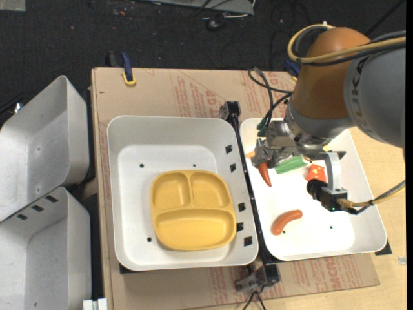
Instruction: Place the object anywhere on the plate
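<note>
Camera view: looking down at a slant on a bench [168, 82] of brown board that is bearing two shallow white bins side by side.
Arm: the grey arm [381, 89] with its orange band [326, 70] is reaching in from the right and hanging over the upper part of the right bin.
Left bin: the left bin [129, 141] is holding the plate near its middle.
Right bin: the right bin [361, 237] is holding the toy foods and is lying partly under the arm.
Plate: the yellow plate [193, 210], divided into three compartments, is lying flat in the left bin, well apart from the foods.
Gripper: the gripper [274, 154] is sitting low over the upper left of the right bin, just beside the green piece; whether it is open or closed, and whether it is gripping anything, cannot be told from here.
Sausage: an orange-red sausage [286, 221] is lying alone on the right bin's floor, nearer the front.
Green piece: a green piece [290, 165] is lying just beside the gripper's housing.
Pepper: a small red chilli-shaped pepper [265, 173] is lying near the bin's left wall.
Orange piece: a small orange-red piece [316, 172] is lying right of the green one.
</note>
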Controlling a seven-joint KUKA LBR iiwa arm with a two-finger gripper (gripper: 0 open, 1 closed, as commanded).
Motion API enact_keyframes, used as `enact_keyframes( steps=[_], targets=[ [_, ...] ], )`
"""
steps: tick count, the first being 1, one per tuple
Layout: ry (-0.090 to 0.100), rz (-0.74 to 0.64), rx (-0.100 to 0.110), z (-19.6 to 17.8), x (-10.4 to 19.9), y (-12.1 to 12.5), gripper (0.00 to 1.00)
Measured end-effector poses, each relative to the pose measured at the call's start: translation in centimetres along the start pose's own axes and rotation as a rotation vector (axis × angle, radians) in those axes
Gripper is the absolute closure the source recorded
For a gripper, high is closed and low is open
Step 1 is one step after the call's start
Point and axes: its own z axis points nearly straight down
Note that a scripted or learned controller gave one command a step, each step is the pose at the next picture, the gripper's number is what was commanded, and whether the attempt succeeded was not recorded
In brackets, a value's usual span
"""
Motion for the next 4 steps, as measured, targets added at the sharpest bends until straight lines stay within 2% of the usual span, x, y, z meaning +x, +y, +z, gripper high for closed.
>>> enact_keyframes(
  steps=[1,2,3,4],
  targets=[
    [0.0,0.0,0.001,-0.1,4.9,-0.3,1.0],
    [-0.001,0.0,0.002,2.1,10.5,0.6,1.0],
    [-0.002,0.005,0.002,2.2,11.1,0.2,1.0],
    [-0.001,0.006,0.0,1.8,11.4,0.9,1.0]
  ],
)
